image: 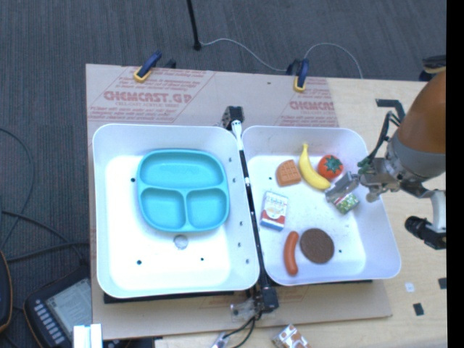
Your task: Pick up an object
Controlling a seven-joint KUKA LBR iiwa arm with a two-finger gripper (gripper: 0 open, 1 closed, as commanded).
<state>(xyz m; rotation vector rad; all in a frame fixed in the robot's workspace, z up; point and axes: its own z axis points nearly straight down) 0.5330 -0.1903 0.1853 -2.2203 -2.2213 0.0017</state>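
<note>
bench (145,100) under a slanted overhead view carries two white bins side by side. left bin (116,267) holds a blue tray (183,191) with three compartments, lying flat near the bin's middle. right bin (377,259) holds the food items: a banana (312,169) near the top, curved, with a tomato (330,167) just beside it on the right and a waffle (288,173) just beside it on the left. a small carton (274,210) lies lower left, tilted. a sausage (291,252) lies near the front wall, and a brown cookie (317,245) sits just right of it.

arm (428,129) comes in from the right, its orange band above the grey wrist. gripper (346,192) sits over the right side of the right bin, low, just right of the banana and below the tomato. something small, grey and green, shows at its tip, but i cannot tell whether it is an object or part of the tool, and i cannot tell how the fingers stand, apart or together
</note>
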